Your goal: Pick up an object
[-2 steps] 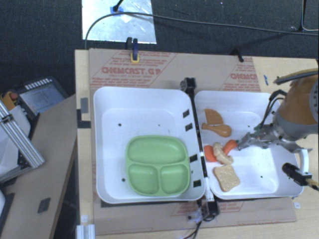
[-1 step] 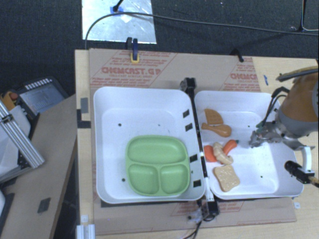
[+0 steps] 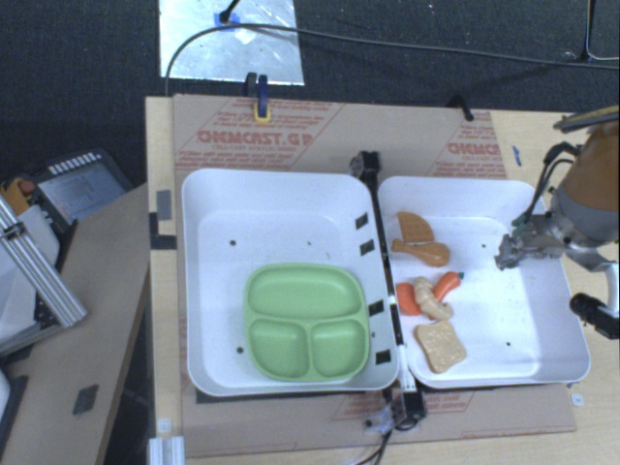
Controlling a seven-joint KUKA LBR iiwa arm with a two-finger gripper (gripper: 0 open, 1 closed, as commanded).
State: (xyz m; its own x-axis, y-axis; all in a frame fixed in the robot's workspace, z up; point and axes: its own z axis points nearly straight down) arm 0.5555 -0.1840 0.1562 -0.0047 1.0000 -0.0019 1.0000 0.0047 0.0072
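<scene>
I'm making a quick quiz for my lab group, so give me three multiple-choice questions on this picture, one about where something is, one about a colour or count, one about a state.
1. Where is the green tray?
A. left bin
B. right bin
C. on the cardboard outside the bins

2. How many compartments does the tray have?
A. two
B. three
C. five

3. How does the gripper stand to the toy food?
A. it rests on the bread slice
B. it is apart from all the food, near the bin's right wall
C. it is over the left bin

Answers: 1 A, the green tray lies in the left bin. 2 B, one long section above two small ones. 3 B, the gripper is in the right bin, well right of the carrot and bread slice.
</scene>
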